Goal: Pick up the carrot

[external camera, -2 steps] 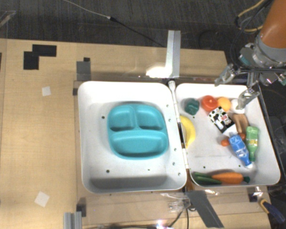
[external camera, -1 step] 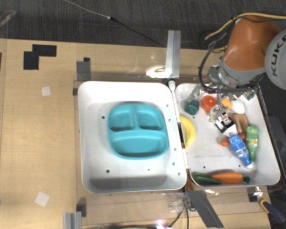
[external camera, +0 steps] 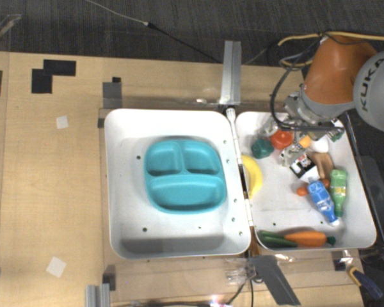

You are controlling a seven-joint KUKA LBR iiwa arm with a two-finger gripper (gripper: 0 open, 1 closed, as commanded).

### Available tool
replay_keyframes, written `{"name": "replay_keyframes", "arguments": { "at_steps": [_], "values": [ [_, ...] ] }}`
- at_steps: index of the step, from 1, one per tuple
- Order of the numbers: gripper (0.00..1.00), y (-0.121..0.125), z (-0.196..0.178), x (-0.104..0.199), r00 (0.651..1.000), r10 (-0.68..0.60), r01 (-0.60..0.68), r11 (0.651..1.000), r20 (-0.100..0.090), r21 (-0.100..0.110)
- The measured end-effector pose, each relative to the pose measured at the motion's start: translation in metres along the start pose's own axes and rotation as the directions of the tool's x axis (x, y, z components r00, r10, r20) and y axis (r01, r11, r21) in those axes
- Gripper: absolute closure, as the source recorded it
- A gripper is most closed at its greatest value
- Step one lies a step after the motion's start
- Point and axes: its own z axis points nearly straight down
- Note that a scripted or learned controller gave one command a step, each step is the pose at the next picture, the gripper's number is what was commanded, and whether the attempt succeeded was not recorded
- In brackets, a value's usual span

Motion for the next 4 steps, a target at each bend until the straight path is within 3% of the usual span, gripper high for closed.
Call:
{"name": "replay_keyframes", "arguments": {
  "at_steps": [1,2,3,4],
  "values": [
    [0.00,-0.022,-0.002,0.013,0.989,-0.146,0.146,0.989,0.007,-0.006],
    [1.00,-0.025,-0.018,0.009,0.989,-0.150,0.150,0.989,0.015,0.008],
    [0.00,-0.024,-0.018,0.009,0.989,-0.149,0.149,0.989,0.016,0.008],
    [0.00,0.008,-0.001,0.010,1.000,0.018,-0.018,1.000,0.000,0.000]
  ]
}}
